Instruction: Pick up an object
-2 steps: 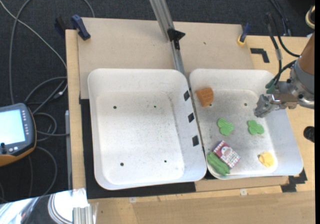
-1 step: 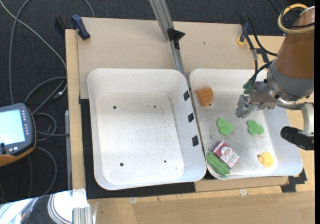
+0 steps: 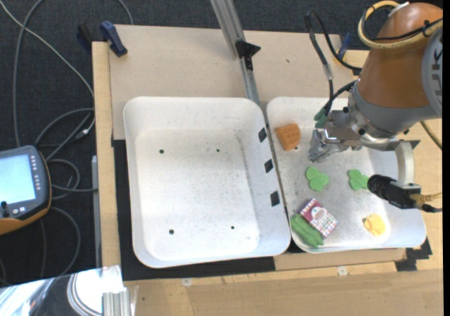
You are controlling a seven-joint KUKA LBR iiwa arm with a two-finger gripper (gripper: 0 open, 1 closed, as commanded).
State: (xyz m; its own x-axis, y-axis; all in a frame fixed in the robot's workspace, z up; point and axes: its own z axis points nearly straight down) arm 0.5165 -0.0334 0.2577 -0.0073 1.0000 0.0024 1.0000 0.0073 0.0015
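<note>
— Looking into the right bin [image 3: 415,236]: what lies there?
— An orange block [image 3: 287,136], two green pieces [image 3: 318,179] [image 3: 358,179], a yellow piece [image 3: 375,224], a pink packet [image 3: 318,216].
— And the tool [image 3: 318,150]?
— Above that bin, beside the block; grip state unclear.

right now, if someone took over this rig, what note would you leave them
Gripper: low over the right bin, near its upper left; nothing visibly between its fingers, open or shut not readable from here.
Things, all in the right bin: orange block just left of the gripper, two green pieces below it, pink packet and green item at the lower left, yellow piece at the lower right.
Done: no pick visible.
Left: grasp one object and lift it; the orange block looks nearest.
</note>
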